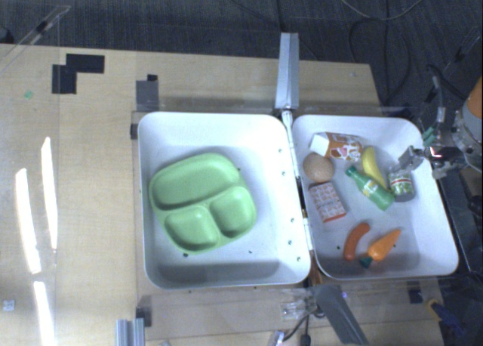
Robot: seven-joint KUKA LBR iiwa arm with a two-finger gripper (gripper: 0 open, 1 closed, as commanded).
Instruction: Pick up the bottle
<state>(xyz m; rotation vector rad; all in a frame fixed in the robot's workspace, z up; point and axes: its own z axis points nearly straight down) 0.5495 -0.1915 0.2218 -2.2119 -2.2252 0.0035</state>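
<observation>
The bottle (370, 187) is green with a lighter label and lies on its side in the middle of the right bin (438, 223), its neck pointing up-left. It rests between a yellow banana (371, 163) and a small can (401, 185). My gripper (413, 158) reaches in from the right edge and hovers just above and right of the can, about a hand's width right of the bottle. Nothing shows in its grasp.
The right bin also holds an orange-and-white carton (340, 145), a brown potato (318, 168), a red patterned packet (327, 202), a red sausage (356, 240) and a carrot (383, 245). A green divided tray (202, 201) lies in the left bin (155, 261).
</observation>
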